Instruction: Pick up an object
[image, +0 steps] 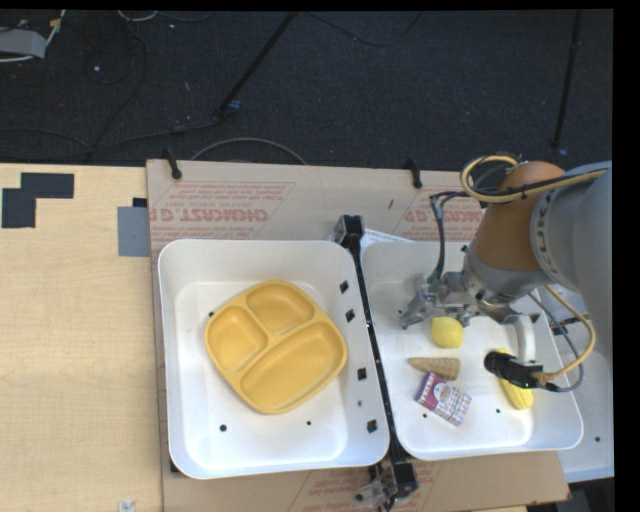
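Lemon-yellow and round, the small fruit (447, 332) sat in the right bin (560, 425), toward its far left part, just below the gripper (445, 303). We judged it a light plastic toy, stiff and smooth, likely to roll or squirt out of a pinch unless taken across its widest middle. Near it lay a tan cone (436, 367), a pink-and-white packet (443, 398) and a yellow banana-like piece (517, 393) beside a black fitting, each well enough apart from the fruit to leave room for fingers.

In the camera view we saw the arm (520, 235) reaching in from the right, its orange band above the wrist, the wrist bent down over the bin. The gripper's metal parts hung directly over the fruit, perhaps touching its top; we could not tell whether they were spread or pressed together. The left bin (190, 420) held a yellow divided plate (275, 345).
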